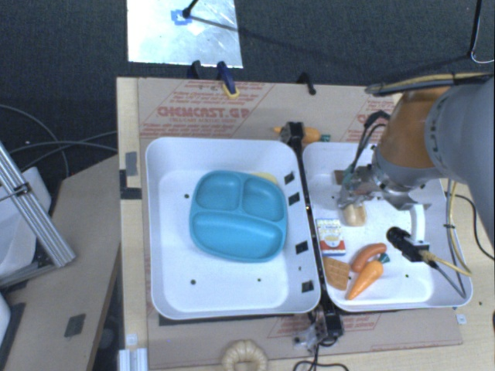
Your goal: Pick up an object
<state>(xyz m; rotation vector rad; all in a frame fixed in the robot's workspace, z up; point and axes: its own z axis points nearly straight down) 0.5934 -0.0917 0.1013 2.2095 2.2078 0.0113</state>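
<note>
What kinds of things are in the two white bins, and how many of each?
Blue plate: 1
Yellow piece, mostly hidden behind the plate: 1
Carrot: 1
Sausage: 1
Cracker: 1
Small carton: 1
Pale lump just below the gripper: 1
Total: 7
</note>
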